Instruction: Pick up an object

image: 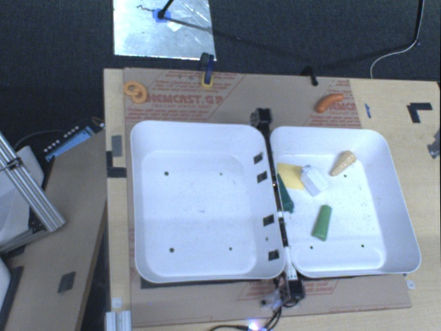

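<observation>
The right bin (396,205) holds several small objects. A yellow wedge (290,176) lies near its left wall, with a small white block (314,182) touching its right side. A tan cone (343,163) rests further right. A green cylinder (321,222) lies near the bin's middle. A dark green piece (285,198) sits against the divider. A small grey piece of the arm (435,145) shows at the right edge, well away from the objects.
The left bin (148,185) sits beside the right one on a cardboard sheet (275,92). On that sheet lie an orange sausage shape (329,103) and a tan ring (136,92). A clamp (206,71) and a silver plate (164,19) lie behind.
</observation>
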Tool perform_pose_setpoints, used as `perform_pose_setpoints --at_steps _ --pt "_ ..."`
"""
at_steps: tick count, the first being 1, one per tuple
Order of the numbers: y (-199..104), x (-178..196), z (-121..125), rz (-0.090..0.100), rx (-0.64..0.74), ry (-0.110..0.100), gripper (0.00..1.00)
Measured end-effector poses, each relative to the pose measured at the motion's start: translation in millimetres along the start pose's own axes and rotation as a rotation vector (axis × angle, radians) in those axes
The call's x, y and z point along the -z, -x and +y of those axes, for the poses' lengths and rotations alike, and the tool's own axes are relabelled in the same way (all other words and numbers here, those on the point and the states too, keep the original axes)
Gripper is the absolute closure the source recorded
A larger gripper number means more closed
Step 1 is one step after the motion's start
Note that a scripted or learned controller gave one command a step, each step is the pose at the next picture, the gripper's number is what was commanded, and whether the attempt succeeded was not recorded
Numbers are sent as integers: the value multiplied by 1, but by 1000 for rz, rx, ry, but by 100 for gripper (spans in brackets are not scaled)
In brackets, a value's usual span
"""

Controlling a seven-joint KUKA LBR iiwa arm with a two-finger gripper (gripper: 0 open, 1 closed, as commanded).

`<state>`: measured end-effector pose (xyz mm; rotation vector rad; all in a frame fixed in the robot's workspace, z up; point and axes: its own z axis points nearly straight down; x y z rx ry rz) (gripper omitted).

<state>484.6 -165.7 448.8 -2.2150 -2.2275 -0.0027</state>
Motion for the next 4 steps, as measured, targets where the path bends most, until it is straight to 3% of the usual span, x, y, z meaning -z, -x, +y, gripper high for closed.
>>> perform_pose_setpoints --at_steps 1,2,3,4 --pt "43 -8 2 -4 -7 2 100" --pt "14 -12 4 -2 0 2 100" --pt "42 -5 14 -4 -5 4 100" --pt "5 -8 2 -2 1 2 100"
